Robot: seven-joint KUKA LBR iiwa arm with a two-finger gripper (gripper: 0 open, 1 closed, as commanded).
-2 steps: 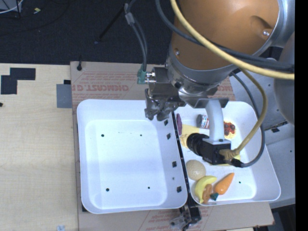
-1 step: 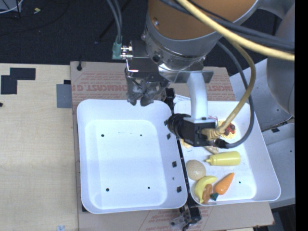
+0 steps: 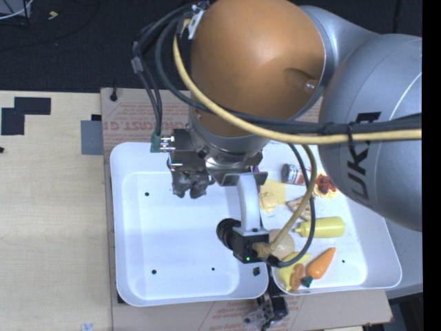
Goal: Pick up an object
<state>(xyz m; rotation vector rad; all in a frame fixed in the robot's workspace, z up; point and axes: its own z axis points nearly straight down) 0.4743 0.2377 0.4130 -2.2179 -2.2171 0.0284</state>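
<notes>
The big grey arm (image 3: 375,109) with its orange band (image 3: 255,54) leans over the two white bins; its dark gripper (image 3: 189,183) hangs over the back part of the left bin (image 3: 158,247); from where I stand I cannot tell if it is spread or pressed together; the things to pick up all lie in the right bin (image 3: 375,271), apart from the gripper; there is an orange carrot (image 3: 321,262) near the front, a yellow bottle (image 3: 328,226) on its side just behind it, a floppy yellow piece (image 3: 271,196) that may be cheese, and a small can (image 3: 293,174) near the back; cables (image 3: 311,205) hang across some of them.
</notes>
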